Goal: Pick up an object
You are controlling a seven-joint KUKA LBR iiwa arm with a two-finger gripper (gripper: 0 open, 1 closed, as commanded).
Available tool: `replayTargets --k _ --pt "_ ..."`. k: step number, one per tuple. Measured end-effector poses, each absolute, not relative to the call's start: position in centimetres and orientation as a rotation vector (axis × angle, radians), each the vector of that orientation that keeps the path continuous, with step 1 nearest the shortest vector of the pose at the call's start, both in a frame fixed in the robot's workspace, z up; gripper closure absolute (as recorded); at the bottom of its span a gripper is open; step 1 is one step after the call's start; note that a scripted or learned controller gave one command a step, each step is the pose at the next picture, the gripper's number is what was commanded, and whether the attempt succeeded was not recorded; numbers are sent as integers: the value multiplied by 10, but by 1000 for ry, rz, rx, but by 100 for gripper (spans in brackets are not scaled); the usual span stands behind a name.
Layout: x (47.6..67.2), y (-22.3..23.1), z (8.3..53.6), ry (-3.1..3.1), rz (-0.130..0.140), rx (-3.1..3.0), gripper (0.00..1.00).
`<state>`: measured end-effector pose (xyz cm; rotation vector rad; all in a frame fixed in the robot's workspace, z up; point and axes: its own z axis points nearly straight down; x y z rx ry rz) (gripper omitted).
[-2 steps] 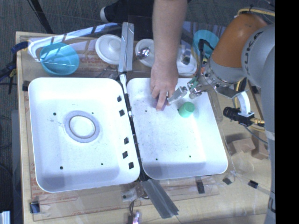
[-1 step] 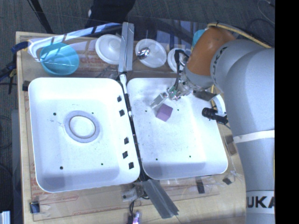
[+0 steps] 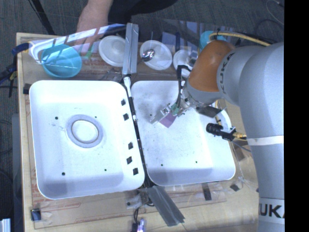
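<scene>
Overhead slanted look at a wooden bench bearing two shallow white bins side by side. In the left bin, a white ring lying flat near the middle, well apart from everything else. In the right bin, a small purple object resting on the floor toward the upper middle, with a grey strip just beside it on its left. Reaching in from the right, a grey arm with an orange band above the wrist, angled down into the right bin. At its tip, the gripper, lowered right at the purple object, touching or nearly touching its top edge. Too small and crowded to tell how far apart the fingers stand, or whether anything sits between them. Behind the bins, along the bench's far edge, a blue bowl at the left, a white lid beside it, and a white dish with a spoon further right.
</scene>
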<state>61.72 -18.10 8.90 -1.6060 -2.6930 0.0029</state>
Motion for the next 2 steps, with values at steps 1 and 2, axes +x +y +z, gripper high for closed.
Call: replayTargets --k 1,2 --pt "617 -181 96 -2691 5 -1600 100" --pt "647 -156 178 -2731 3 -1544 100"
